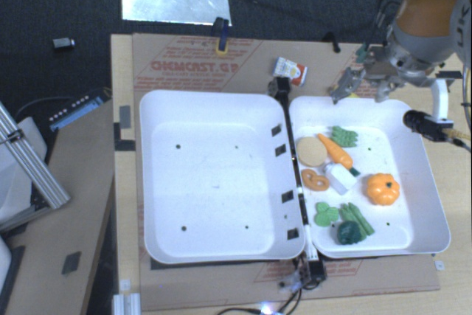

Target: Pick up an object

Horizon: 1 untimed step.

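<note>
broccoli (349,232) (green) in right bin (428,181).

The arm (435,0) was cut off by the top and right edges, so only its orange band and wrist were in frame. The gripper (361,87) appeared blurred above the far rim of the right bin (420,181); finger position could not be determined. The small packet (289,70) beyond the bins was too small to identify. The dark green item (349,233) partly covered the green beans (358,218). The aluminium frame (26,166) was cut off at the left edge.
</note>
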{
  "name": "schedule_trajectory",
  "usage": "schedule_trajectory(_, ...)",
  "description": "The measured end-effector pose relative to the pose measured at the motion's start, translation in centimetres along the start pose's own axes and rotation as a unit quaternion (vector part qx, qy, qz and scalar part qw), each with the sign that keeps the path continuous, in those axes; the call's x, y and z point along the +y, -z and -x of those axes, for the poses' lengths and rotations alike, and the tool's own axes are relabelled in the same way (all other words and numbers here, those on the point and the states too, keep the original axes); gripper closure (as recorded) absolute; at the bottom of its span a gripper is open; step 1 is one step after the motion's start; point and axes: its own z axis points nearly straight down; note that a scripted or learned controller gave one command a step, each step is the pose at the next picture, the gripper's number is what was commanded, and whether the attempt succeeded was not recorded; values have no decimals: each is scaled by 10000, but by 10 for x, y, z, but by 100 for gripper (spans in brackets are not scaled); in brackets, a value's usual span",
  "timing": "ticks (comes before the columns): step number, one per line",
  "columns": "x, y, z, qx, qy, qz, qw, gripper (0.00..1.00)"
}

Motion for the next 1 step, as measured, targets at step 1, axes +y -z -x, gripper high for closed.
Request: schedule_trajectory(1,14,-125,6,4,-7,-34,10000,0)
